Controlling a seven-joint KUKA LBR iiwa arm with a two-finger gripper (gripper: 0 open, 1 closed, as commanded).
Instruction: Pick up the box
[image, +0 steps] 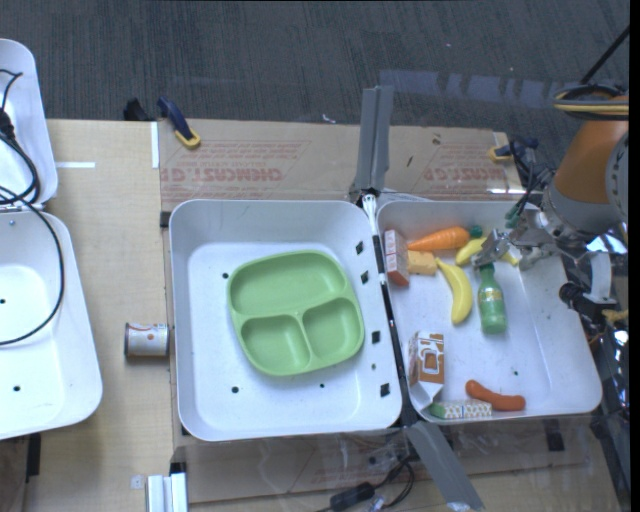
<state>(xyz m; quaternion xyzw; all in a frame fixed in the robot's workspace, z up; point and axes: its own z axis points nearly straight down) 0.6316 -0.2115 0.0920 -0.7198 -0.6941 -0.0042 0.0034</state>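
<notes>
The box (429, 361), white with orange-brown print, lies in the right bin (560, 395), close against that bin's left wall and toward its near edge. Every other place here is told from that box.

Just past the box's near end lies a small pale packet with coloured dots (462, 410), and to the right of that, a red-orange sausage (494, 396). Farther from the camera than the box and a little to its right lies a yellow banana (459, 292), with a green bottle (490, 305) just beside the banana on the side away from the box. Beyond those, toward the bin's far edge, lie an orange carrot (439, 239), a yellow cheese-like wedge (421, 263) and a narrow red-and-white carton (395, 257) that stands against the same left wall as the box.

The gripper (497, 249) hangs well apart from the box, over the far right part of the bin, near the top of the green bottle. Its tip is small and cluttered in the camera view, so I cannot tell whether it is released or clenched, and nothing can be seen held in it.

To the left of the box, across the shared wall, the left bin (200, 390) holds a green divided plate (296, 311)
</notes>
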